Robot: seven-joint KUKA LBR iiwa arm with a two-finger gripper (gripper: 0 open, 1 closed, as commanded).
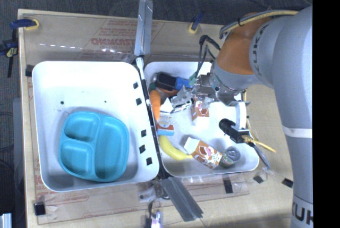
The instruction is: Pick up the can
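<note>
Nearest, the can [231,156] is seen upright in the right bin [208,172], in its near right corner, close to the near wall. A brown carton [206,154] is laid just left of it, touching or almost touching. A banana [172,150] is found further left along the same near wall, by the bin's left side. In the left bin [79,89] a blue tray [94,146] with compartments is set toward the near side. Mid-bin on the right, a small box [200,110] is seen, and another box [166,121] nearer the left wall. The gripper [185,98] is placed low over the far half of the right bin, just left of the small box and well apart from the can; whether it is spread or closed cannot be told, and nothing is seen held. A carrot [154,103] is laid along the left wall. Farthest, a black item [166,81] and a blue item [184,83] are seen beside the gripper. The arm [276,51] is reached in from the right.
</note>
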